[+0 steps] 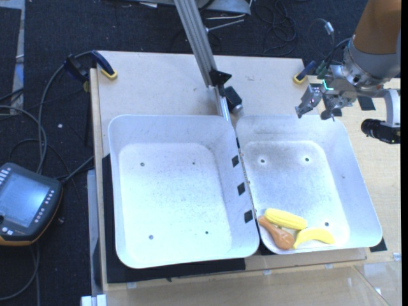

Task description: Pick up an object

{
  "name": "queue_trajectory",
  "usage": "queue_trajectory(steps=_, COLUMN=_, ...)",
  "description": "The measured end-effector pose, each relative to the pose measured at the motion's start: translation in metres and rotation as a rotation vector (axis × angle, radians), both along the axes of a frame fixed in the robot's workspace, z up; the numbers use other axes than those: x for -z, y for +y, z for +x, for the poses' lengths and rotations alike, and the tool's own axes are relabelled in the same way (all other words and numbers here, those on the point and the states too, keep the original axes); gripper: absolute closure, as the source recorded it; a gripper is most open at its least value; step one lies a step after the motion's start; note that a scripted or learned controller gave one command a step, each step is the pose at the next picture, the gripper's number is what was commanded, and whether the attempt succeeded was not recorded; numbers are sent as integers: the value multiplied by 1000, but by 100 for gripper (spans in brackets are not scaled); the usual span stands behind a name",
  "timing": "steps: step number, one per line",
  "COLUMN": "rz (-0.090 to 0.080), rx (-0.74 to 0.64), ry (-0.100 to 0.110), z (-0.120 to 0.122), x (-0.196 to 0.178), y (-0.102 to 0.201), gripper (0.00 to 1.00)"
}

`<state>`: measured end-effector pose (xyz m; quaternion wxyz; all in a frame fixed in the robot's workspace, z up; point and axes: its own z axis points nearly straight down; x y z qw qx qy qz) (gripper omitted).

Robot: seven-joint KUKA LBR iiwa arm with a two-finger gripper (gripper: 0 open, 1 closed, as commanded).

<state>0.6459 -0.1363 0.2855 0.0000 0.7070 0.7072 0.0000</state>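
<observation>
Yellow toys (296, 227) crowd right bin (357, 190) near edge; gripper (317, 104) above far rim

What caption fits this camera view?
Gripper hovers above the right bin's far corner; three toy foods lie at its near edge.

Light: bright and even, from above
Glare: the white bins (172, 139) look washed out on their rims
Shadows: soft and faint on the tabletop (159, 81)
Floor: dark, little detail
Focus: slightly soft, grainy throughout
</observation>
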Motion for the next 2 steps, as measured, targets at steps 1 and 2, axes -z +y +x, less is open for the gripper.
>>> queue_trajectory(steps=1, rz=0, rx=0, ry=0, z=0, x=0, y=0, gripper=0)
queue_trajectory(steps=2, rz=1, rx=1, ry=5, z=-1, x=62, y=-5, gripper=0)
